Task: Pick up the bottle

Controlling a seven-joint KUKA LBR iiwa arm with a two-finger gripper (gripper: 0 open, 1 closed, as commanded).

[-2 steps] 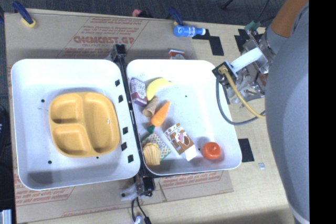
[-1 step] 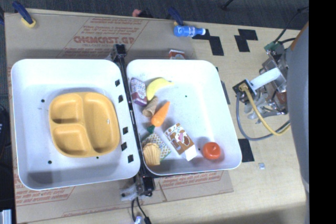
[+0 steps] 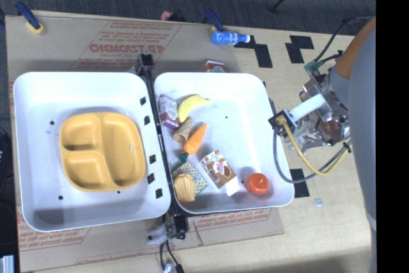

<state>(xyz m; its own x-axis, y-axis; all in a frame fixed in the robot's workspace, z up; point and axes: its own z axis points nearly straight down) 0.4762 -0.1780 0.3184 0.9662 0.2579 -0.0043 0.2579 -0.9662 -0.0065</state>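
A small bottle [image 3: 219, 172] with a brown and white label and a white cap lies on its side in the front middle of the right bin [image 3: 246, 93]. It rests between a waffle-like toy [image 3: 187, 184] and an orange-red round fruit [image 3: 258, 183]. A blue bottle-shaped object [image 3: 227, 38] lies on the bench behind the right bin. My gripper [image 3: 307, 115] hangs over the bench just outside the right bin's right wall, well to the right of the bottle, with yellow and black cables looping beneath it. Nothing is seen in it.
The right bin also holds a banana [image 3: 190, 105], a carrot [image 3: 195, 138], a cone [image 3: 182, 133] and a purple packet [image 3: 169, 110] near its left wall. The left bin [image 3: 38, 93] holds a yellow divided plate [image 3: 102, 150]. Blue clamps [image 3: 29, 16] grip the bench's back edge.
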